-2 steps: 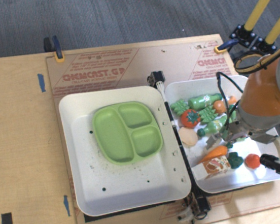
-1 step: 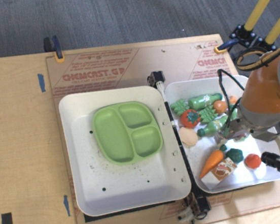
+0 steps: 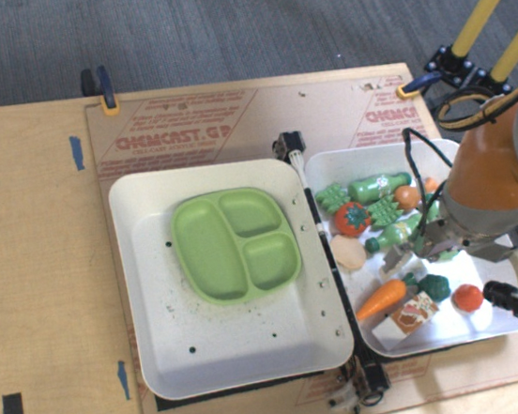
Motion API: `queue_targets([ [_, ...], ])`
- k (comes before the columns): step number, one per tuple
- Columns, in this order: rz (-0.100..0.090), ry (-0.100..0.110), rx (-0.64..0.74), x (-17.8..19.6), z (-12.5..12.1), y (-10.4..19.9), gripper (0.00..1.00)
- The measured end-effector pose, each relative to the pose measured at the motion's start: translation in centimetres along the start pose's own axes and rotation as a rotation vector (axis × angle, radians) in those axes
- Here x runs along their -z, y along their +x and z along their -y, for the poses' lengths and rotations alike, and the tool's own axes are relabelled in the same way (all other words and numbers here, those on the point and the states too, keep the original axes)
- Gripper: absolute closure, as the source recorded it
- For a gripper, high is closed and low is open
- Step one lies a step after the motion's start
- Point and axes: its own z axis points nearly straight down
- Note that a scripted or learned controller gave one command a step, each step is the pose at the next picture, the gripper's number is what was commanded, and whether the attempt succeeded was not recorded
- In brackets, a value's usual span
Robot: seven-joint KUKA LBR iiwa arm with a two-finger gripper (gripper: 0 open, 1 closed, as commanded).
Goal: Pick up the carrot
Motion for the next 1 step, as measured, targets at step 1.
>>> queue_targets([
  [1, 0.011, -0.018, -0.015, -1.21, 2.54, 2.50, 0.00],
])
